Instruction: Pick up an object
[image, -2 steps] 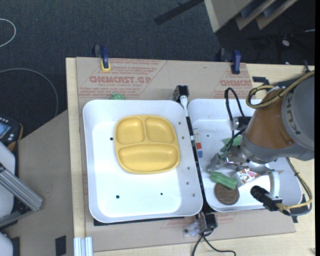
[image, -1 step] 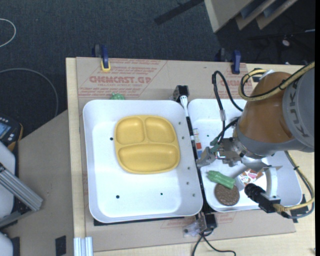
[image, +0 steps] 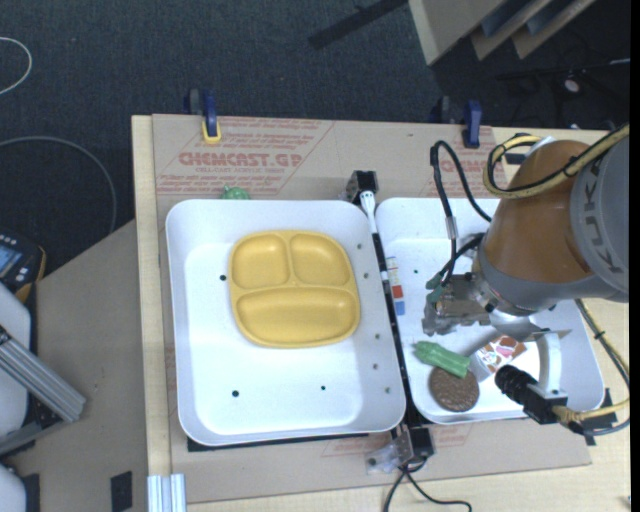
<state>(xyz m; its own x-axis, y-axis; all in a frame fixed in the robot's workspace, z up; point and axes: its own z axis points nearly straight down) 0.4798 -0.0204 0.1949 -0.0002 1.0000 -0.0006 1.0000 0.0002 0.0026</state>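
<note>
Yellow plastic is being displayed at the centre of the left bin (image: 200, 400) in the camera view. It is a divided plate (image: 295, 288) of three compartments, lying flat and apart from the bin's walls.

The right bin (image: 410, 222) is being overhung by the grey arm (image: 545, 235) with its orange band, reaching in from the right. The gripper (image: 452, 312) is being held low over the middle of that bin, just above a green piece (image: 443, 358). Whether the gripper is released or clenched cannot be told from this angle.

The green piece is lying at a slant on the bin floor, its lower end touching or overlapping the upper edge of a brown disc (image: 455, 391) near the bin's front wall. A small red-and-white packet (image: 500, 351) is lying just to the right of both, partly covered by the wrist.

Both bins are being borne by a brown board (image: 250, 150) printed with red lettering. The board is being gripped at its far edge by two blue clamps — one (image: 209, 108) beyond the left bin, the other (image: 472, 122) beyond the right. A small green scrap (image: 236, 192) is resting on the board just behind the left bin's far wall.
</note>
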